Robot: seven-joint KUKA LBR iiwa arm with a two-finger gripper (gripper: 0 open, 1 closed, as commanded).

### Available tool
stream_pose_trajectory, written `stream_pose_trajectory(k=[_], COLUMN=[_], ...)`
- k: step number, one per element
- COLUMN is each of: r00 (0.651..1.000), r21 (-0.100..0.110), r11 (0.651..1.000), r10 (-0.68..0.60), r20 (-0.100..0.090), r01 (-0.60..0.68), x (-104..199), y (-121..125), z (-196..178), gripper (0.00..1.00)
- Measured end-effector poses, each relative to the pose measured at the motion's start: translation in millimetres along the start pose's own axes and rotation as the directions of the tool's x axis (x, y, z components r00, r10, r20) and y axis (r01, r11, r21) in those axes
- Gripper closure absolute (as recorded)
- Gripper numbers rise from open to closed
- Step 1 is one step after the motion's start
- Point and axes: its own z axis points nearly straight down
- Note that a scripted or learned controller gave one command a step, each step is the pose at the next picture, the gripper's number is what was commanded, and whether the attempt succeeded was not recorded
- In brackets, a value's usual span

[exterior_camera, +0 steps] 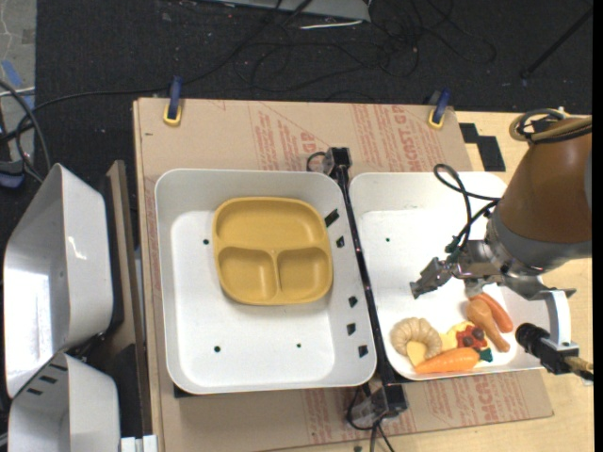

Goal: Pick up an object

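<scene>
Your claw (429, 281) is hovering low in the right bin (405, 196); you cannot tell its state. The toy foods are lying just beside it: croissant (415, 331), carrot (450, 362), sausage (492, 314). A yellow divided plate (273, 250) is sitting in the left bin (188, 347).

Hidden and cut-off parts around the right bin

The arm (551, 196) runs off the right edge and covers the right bin's (396, 196) far side. The toy food pile (462, 337) in that bin's near corner is too jumbled to sort, and the gripper's (431, 279) fingertips are too small to read.
</scene>
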Motion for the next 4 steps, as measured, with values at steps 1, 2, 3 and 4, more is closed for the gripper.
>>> stream_pose_trajectory(k=[1, 2, 3, 4], r00=[1.0, 1.0, 1.0, 1.0], r21=[0.002, -0.004, -0.009, -0.01], r11=[1.0, 1.0, 1.0, 1.0], r10=[0.001, 0.002, -0.003, -0.005], r20=[0.0, 0.0, 0.003, 0.003], r01=[-0.001, -0.002, 0.003, 0.005], x=[-4, -4, -12, -12], y=[4, 5, 14, 15], z=[62, 48, -4, -57], gripper=[0.0, 1.0, 1.0, 1.0])
